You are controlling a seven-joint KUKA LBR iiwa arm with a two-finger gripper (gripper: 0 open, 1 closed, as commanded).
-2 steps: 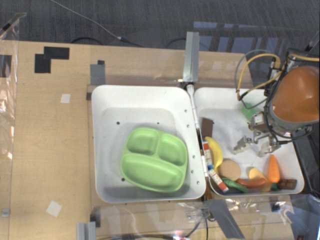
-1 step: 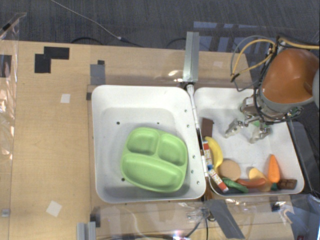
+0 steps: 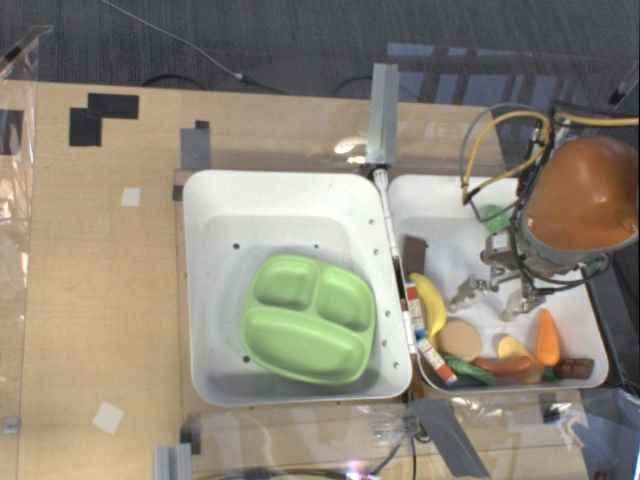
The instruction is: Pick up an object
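My gripper (image 3: 491,297) hangs over the right bin (image 3: 445,213) under the arm's orange band (image 3: 582,193). Its two fingers stand apart, open, with bare white bin floor between them. A banana (image 3: 432,304) lies just to their left. A round tan bun (image 3: 460,340) sits below the left finger (image 3: 465,292), and an orange carrot (image 3: 547,337) lies to the lower right. Along the front wall lie a red sausage (image 3: 506,365), a green piece (image 3: 463,372), a yellow wedge (image 3: 513,347) and a brown bar (image 3: 575,369).
The left bin (image 3: 210,268) holds a green divided plate (image 3: 310,318). A dark brown block (image 3: 414,256) lies near the divider in the right bin. Yellow and green cables (image 3: 490,168) loop over the right bin's back. A grey post (image 3: 383,108) stands behind the bins.
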